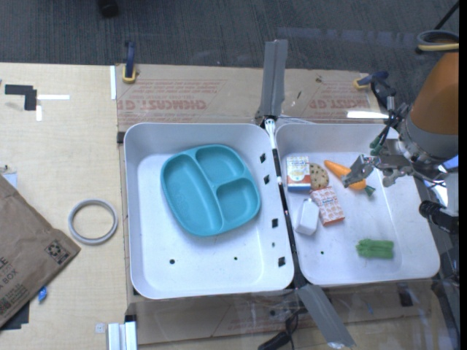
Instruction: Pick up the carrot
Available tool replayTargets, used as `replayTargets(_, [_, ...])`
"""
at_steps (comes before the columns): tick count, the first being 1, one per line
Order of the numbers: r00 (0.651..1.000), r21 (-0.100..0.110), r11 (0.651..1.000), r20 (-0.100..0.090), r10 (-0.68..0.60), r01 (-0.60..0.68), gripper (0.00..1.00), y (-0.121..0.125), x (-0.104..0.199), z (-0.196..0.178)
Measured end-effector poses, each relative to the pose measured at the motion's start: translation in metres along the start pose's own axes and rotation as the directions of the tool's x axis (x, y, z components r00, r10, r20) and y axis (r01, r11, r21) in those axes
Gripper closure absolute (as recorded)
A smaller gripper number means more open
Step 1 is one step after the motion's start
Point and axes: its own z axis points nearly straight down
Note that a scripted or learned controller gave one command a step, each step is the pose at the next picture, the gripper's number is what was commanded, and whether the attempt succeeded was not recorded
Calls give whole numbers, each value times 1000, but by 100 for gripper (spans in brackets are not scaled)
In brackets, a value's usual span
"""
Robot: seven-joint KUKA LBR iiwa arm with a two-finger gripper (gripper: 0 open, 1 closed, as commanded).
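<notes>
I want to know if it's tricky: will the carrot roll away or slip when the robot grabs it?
The carrot looks small, smooth and tapered, so it may slip from the gripper. Being rounded, it could roll if nudged. It looks like a stiff toy, probably light.

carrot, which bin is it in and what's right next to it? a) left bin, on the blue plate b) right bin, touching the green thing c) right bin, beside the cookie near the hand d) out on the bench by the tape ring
c: the carrot lies in the right bin, just right of the cookie, with the hand at its right end; the green item sits well apart, nearer the front of the bin.
</notes>
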Motion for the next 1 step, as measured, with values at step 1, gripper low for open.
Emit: replayTargets(1, [978,-2,978,0,-207,207,0,-45,-31,3])
